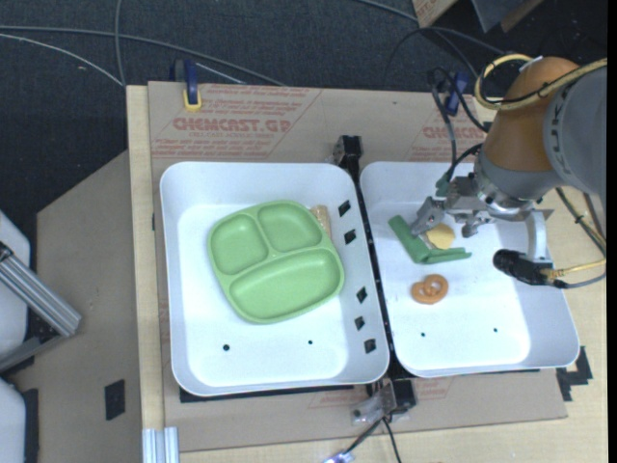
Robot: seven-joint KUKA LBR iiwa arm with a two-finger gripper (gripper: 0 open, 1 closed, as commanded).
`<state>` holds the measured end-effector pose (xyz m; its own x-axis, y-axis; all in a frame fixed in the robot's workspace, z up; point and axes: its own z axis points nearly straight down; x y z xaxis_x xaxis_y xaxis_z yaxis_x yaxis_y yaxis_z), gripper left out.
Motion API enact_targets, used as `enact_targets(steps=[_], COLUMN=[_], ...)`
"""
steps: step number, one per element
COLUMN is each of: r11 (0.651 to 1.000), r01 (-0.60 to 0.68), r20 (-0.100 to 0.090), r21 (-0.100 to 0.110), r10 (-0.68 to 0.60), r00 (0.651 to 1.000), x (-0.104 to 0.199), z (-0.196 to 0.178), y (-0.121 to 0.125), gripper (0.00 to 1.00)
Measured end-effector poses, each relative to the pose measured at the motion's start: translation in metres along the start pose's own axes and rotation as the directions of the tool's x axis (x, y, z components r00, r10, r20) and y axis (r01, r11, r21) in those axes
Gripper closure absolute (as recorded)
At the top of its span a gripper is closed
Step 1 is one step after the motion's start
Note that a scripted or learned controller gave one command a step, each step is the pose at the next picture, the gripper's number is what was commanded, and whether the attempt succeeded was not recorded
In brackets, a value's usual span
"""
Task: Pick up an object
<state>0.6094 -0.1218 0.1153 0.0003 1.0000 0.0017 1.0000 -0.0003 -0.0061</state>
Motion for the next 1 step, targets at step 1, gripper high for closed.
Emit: enact_targets(steps=[1], r11=[1.000], r01=[0.000], r20=[0.000], r21=[-0.007], r10=[0.000], r00=[1.000], x=[0.0002], z=[-0.0142], y=[0.0017], gripper=[1.00])
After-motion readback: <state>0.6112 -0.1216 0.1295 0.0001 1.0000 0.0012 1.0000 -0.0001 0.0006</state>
